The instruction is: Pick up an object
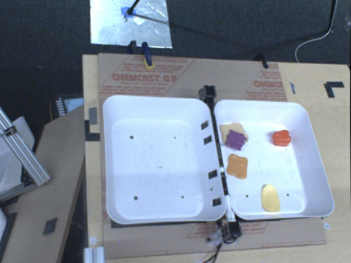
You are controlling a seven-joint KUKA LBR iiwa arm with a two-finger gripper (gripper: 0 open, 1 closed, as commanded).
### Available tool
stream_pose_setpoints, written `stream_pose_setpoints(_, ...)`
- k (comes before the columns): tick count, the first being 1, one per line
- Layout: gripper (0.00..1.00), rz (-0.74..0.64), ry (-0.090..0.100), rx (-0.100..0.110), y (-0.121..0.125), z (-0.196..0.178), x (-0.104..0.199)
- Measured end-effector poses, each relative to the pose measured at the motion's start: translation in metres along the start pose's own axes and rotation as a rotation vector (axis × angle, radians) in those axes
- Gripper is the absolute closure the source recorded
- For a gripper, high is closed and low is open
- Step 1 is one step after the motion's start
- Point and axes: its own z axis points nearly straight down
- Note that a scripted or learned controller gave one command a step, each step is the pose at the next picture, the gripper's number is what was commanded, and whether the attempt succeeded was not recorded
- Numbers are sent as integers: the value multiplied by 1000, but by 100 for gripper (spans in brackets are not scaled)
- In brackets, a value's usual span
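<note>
The right bin (310,147) holds several small objects. A purple piece (236,140) lies partly on a tan piece (231,129) near the bin's left wall. Below them sits an orange piece (237,166). A yellow oval piece (270,198) rests near the front wall. A red piece (281,138) sits toward the right side.
The left bin (109,158) stands beside the right one on a brown board (159,78). A shiny metal sheet (130,14) lies on the dark floor behind. A metal frame (22,152) stands at the far left.
</note>
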Motion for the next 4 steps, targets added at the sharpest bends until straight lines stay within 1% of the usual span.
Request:
stream_pose_setpoints(1, 100, -10, 3, 6, 1, -6, 5)
stream_pose_setpoints(2, 100, -9, 9, 15, -75, 6, 50)
stream_pose_setpoints(3, 100, -1, 10, 27, -99, 156, 21)
stream_pose_setpoints(4, 100, -1, 6, 13, -186, 150, 23)
